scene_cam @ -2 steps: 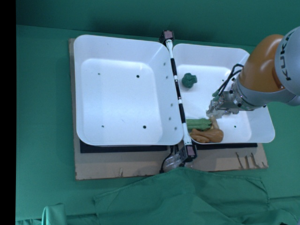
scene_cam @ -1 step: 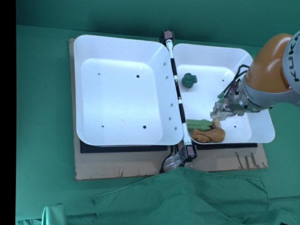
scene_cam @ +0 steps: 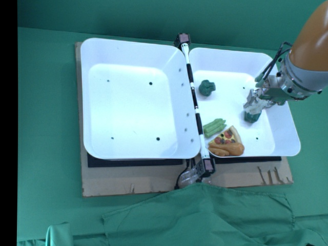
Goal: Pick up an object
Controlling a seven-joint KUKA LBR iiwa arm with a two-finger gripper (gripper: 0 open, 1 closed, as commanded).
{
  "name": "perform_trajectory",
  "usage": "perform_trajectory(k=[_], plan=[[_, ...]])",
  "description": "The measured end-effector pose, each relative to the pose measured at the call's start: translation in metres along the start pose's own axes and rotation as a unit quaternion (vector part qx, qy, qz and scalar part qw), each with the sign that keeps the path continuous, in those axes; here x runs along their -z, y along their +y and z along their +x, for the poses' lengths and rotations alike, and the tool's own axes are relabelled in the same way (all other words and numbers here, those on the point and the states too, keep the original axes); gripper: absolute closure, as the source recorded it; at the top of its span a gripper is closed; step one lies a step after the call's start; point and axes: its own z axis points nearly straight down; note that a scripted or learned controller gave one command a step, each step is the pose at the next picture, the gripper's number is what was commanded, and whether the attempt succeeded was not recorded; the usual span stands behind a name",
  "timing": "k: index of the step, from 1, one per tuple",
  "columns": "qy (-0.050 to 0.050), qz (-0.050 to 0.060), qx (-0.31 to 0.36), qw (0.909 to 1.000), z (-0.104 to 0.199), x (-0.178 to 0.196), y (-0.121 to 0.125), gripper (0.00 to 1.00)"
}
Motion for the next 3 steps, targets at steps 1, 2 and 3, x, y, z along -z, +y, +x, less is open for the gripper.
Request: perform_trajectory(k=[1, 2, 3], plan=[[-0.001, 0.009, -0.006, 0.9999, -0.081, -0.037, -0.011, 1.0], [0.001, 0.01, -0.004, 0.9999, -0.097, -0.092, -0.012, 1.0], [0.001, 0.009, -0.002, 1.0, -0.096, -0.139, -0.012, 1.0]])
